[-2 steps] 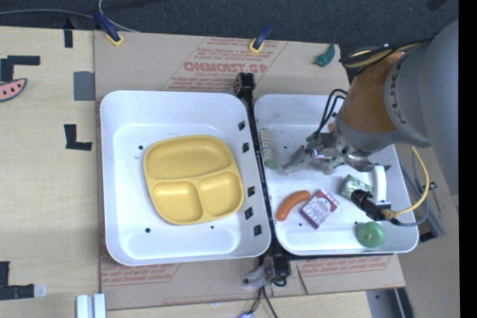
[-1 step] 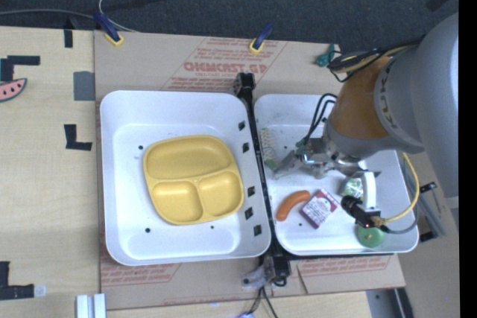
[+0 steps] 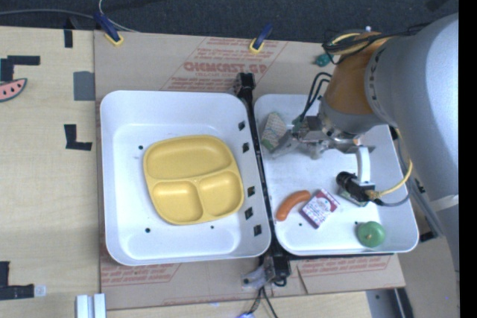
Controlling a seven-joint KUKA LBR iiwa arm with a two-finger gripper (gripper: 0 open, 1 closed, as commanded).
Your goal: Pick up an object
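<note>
My gripper (image 3: 289, 139) is low in the upper left part of the right bin (image 3: 335, 231). Its tip is right beside a grey-green soft object (image 3: 271, 126) that lies against the bin's left wall; I cannot tell whether they touch. Nearer the front of that bin lie an orange sausage-shaped piece (image 3: 292, 205), a maroon packet (image 3: 319, 208) and a green apple (image 3: 370, 233), all apart from the gripper.
The left bin (image 3: 123, 160) holds a yellow divided plate (image 3: 194, 179). A black divider with clips (image 3: 253, 160) runs between the two bins. The grey arm with its orange band (image 3: 354, 86) and a looping cable (image 3: 387, 190) cover the right bin's right side.
</note>
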